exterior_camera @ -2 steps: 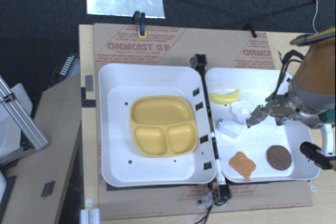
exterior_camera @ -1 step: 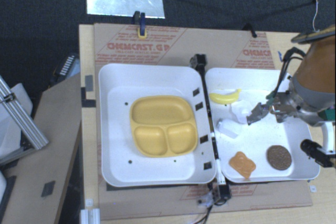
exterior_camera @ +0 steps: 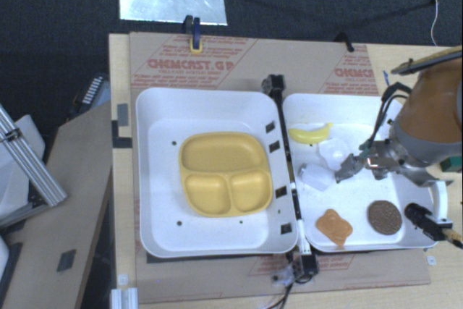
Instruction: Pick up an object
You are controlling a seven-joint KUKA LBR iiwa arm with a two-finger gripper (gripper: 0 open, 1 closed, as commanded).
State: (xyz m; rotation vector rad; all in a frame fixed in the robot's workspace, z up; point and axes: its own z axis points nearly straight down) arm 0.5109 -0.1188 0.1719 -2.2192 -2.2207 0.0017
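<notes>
Two shallow white bins sit side by side on the desk (exterior_camera: 239, 54), which is covered by a brown board printed with red lettering. At the far left a metal rail (exterior_camera: 25, 159) slants in beside the desk. The left bin (exterior_camera: 155, 177) carries a yellow tray (exterior_camera: 221, 171) split into three compartments, one wide across the top and two smaller ones below; it lies flat near the bin's middle. A dark divider strip with clips (exterior_camera: 283, 155) runs between the two bins.

The right bin (exterior_camera: 318, 106) bears the loose things. A yellow banana-shaped piece (exterior_camera: 309, 132) lies curved near its upper left corner. Just below and to the right of it lies a pale, crumpled, clear-white thing (exterior_camera: 334, 153), and another small white piece (exterior_camera: 313, 176) rests lower, close to the divider. Toward the front edge an orange-tan lumpy piece (exterior_camera: 334, 226) lies flat, and to its right a round, dark brown, cookie-like disc (exterior_camera: 384, 216) rests apart from it.

The hand (exterior_camera: 347, 170) hangs low over the right bin, next to the crumpled white thing; I cannot tell whether it is spread or pressed together, or whether it pinches anything. The arm (exterior_camera: 434, 116) reaches in from the right.
</notes>
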